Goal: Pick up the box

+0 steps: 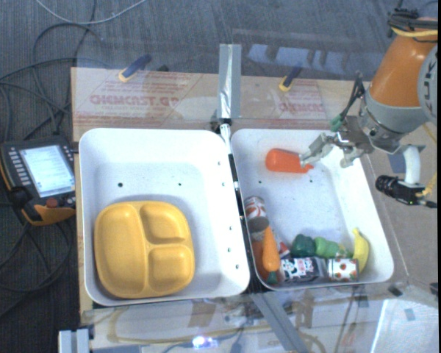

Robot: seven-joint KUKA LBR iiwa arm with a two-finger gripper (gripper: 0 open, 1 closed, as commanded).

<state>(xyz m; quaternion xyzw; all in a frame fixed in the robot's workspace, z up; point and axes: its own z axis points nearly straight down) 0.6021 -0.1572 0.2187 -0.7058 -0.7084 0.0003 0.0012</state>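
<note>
Left bin [88,197]: its front rim sits low in the view, close to the camera; it touches the right bin along a shared middle edge.
Right bin [331,197]: holds a row of small things crowded against its front wall, and one orange object near its back wall.
Arm [400,72]: grey with an orange band, reaching in from the right over the right bin's back right corner.
Divided plate [143,248]: yellow, three compartments, flat in the left bin's front half.
Gripper [329,153]: above the back of the right bin, fingers spread wide with nothing between them; one fingertip [312,152] is at the orange object's right end.
Orange object [285,160]: rounded, lying flat, well apart from the front row.
Carrot [267,252]: beside the middle edge, just behind the box.
Banana [361,248]: front right corner.
Box [300,268]: small black-and-white printed carton, on its side against the right bin's front wall, between the carrot and a red-spotted carton [342,268], well apart from the gripper.
</note>
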